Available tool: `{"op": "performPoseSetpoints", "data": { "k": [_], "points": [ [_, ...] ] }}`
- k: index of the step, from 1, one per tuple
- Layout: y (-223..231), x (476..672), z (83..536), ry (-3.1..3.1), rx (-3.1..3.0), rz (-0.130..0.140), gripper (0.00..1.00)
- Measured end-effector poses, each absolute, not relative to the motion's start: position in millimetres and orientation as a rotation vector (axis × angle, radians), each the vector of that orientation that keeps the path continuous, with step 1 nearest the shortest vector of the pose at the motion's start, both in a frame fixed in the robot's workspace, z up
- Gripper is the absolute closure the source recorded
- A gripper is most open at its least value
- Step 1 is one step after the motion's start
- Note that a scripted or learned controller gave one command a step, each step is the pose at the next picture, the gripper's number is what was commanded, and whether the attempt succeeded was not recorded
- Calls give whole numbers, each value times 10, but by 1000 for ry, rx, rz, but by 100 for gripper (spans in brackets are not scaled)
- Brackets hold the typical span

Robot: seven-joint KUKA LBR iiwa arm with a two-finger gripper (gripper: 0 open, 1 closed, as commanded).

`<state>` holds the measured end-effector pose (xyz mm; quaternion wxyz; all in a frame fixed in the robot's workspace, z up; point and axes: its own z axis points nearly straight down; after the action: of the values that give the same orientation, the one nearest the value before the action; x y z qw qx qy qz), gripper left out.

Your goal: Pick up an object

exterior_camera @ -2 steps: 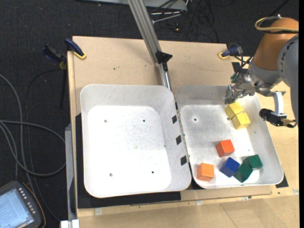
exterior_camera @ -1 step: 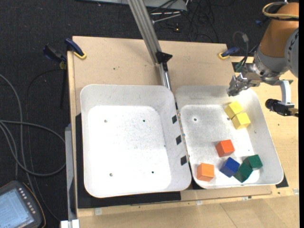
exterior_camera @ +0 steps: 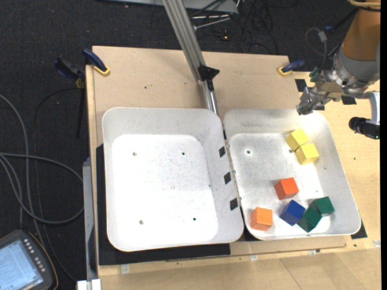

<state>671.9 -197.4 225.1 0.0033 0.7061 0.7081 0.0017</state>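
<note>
The gripper (exterior_camera: 306, 104) hangs over the far rim of the right bin (exterior_camera: 254, 125); how it stands I cannot tell, and no block shows in it. Just below it lie two yellow blocks (exterior_camera: 302, 147), touching. Farther below, toward the bin's near edge — a red block (exterior_camera: 286, 188), an orange block (exterior_camera: 261, 218), a blue block (exterior_camera: 293, 212) and two green blocks (exterior_camera: 317, 212), all matte cubes. The left bin (exterior_camera: 160, 174), speckled white, sits well left on the plywood desk (exterior_camera: 157, 80).

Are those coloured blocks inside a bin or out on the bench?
Inside: all lie within the right bin, mostly toward its near corner.
</note>
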Motion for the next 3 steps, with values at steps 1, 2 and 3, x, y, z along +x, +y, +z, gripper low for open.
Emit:
{"op": "performPoseSetpoints", "data": {
  "k": [1,2,3],
  "points": [
    [-1868,6733,2777,2221,2212,7,100],
    [-1486,6497,2729,2228,2217,-1,100],
    [-920,6373,2654,2232,2214,0,100]
  ]
}}
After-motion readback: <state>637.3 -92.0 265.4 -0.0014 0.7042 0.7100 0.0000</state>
